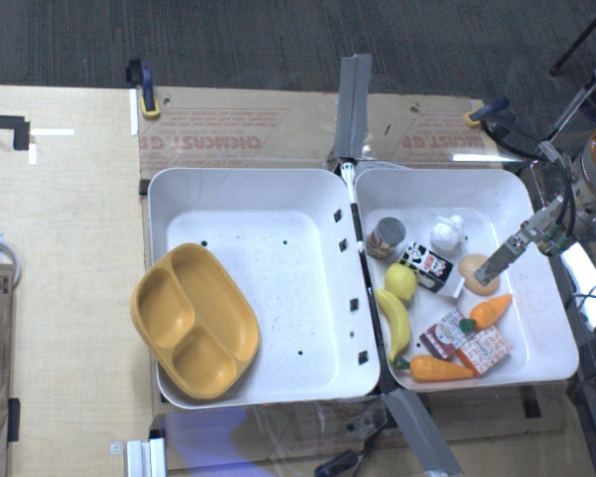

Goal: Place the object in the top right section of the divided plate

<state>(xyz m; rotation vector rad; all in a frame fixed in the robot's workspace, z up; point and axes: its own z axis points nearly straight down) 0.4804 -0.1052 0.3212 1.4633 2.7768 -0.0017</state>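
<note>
Two white bins sit side by side on a pale worktop (pixel 60 266). The left bin (pixel 278 197) holds a yellow divided plate (pixel 194 321) at its near left, with nothing in its sections. The right bin (pixel 507 192) holds a jumble of toy food: a small can (pixel 386 235), a white piece (pixel 447 233), a cow-print carton (pixel 427 264), a lemon (pixel 400 282), a banana (pixel 395 324), two carrots (pixel 491 310) and small boxes (pixel 474 342). The gripper (pixel 497 264) reaches in from the right, its tip low over a round tan bun (pixel 474 266). Whether the fingers are open or closed cannot be told.
</note>
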